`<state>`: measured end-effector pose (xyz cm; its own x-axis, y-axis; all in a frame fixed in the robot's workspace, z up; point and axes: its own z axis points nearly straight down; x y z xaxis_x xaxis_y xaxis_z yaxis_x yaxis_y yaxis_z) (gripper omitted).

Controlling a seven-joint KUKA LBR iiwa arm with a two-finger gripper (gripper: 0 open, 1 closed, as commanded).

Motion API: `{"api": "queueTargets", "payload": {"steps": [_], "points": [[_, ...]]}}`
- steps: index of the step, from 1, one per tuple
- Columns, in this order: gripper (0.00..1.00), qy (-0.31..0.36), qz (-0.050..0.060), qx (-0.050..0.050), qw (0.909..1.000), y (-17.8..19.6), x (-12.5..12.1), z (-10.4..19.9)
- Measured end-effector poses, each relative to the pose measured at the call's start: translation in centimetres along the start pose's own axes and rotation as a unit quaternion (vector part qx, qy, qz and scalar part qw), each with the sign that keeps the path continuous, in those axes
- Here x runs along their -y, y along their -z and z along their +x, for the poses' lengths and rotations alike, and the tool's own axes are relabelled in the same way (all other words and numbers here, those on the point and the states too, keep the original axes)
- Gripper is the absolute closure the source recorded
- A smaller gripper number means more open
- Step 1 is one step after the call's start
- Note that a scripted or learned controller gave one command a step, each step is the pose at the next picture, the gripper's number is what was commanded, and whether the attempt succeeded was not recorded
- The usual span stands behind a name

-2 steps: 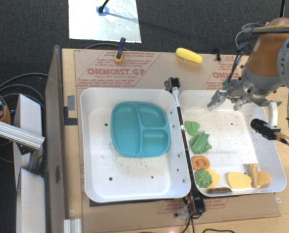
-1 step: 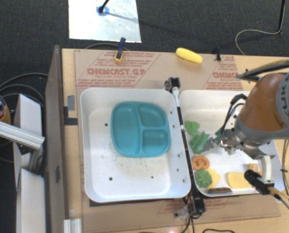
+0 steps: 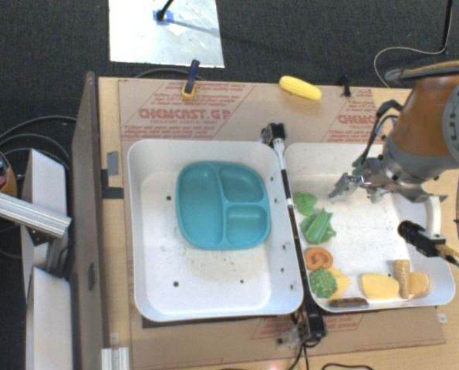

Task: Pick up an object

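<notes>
Grey-metal gripper hangs over the right bin, its fingers spread apart and holding nothing, near but apart from green toy food lying by the bin's left wall.

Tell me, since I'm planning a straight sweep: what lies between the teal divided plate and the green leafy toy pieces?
In the camera view, the two bins' adjoining white rims separate the teal divided plate from the green leafy toy pieces.
</notes>
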<state>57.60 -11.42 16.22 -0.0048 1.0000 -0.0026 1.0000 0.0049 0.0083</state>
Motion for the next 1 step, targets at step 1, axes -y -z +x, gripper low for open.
{"api": "queueTargets", "payload": {"steps": [1], "points": [[0.00,0.000,0.005,-0.002,1.0000,-4.62,0.96,2.87]]}}
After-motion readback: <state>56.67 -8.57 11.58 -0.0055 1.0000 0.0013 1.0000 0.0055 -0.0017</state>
